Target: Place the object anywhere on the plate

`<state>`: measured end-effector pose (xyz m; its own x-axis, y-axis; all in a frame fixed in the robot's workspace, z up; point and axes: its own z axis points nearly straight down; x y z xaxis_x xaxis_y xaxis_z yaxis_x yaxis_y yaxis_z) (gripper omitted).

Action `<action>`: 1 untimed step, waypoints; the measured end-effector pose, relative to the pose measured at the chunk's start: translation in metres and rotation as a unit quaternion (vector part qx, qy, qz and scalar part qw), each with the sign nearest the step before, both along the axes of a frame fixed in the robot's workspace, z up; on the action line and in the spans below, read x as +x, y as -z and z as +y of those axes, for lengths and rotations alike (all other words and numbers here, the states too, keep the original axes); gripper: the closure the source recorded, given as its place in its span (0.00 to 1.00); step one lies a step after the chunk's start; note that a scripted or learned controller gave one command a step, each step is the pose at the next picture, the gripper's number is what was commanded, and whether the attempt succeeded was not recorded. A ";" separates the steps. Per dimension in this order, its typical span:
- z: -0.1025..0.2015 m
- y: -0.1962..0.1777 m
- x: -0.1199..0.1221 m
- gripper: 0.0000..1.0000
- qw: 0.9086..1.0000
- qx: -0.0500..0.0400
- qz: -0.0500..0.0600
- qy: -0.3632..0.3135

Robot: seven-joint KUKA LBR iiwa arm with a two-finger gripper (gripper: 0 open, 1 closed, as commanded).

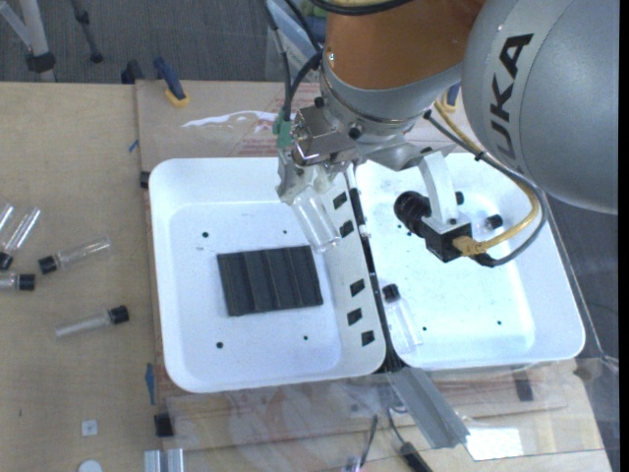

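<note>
We see the gripper (313, 216) poised over the left bin (187, 362); the dark ribbed plate (269, 280) lies just below-left; its grasp is unclear.

two white bins (197, 362), one dark ribbed plate (269, 280)

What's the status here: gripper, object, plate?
Gripper over left bin's right side, grip state unclear. Clear tube lying in right bin. Dark ridged plate flat in left bin, nothing on it.
</note>
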<state>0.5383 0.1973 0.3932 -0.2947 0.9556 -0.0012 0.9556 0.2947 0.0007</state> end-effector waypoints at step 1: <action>0.020 0.037 0.002 1.00 0.997 -0.001 0.003 0.079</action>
<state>0.5406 0.2175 0.3563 -0.1400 0.9902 -0.0018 0.9901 0.1400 -0.0057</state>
